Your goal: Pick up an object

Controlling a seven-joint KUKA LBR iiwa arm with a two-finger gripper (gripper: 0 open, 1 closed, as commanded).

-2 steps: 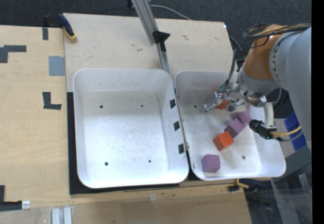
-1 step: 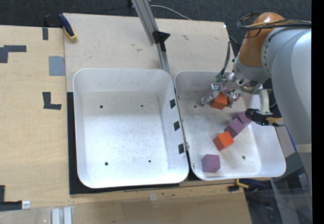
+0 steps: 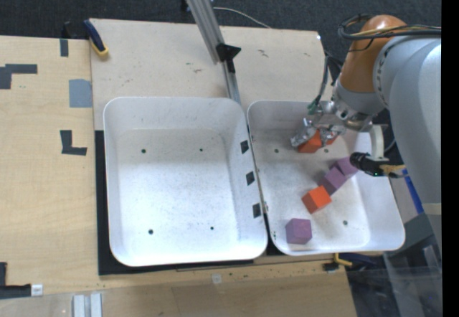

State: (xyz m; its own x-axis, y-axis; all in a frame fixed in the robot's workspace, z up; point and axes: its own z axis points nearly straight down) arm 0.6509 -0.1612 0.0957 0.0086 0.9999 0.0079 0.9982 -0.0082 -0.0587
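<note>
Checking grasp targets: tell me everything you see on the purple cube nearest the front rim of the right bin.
The purple cube is a small, matte, solid-colour block, foam-like in look, with slightly soft edges. It sits on the floor of the right bin, near the front rim, turned a little off the bin's walls. Nothing touches it; the orange cube lies just behind it, apart. The hand is far back, over another orange piece.

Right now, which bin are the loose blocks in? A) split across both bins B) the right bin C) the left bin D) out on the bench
B: the orange block and two purple blocks all lie in the right bin, where the gripper sits over another orange piece; the left bin has only bare floor showing.
</note>
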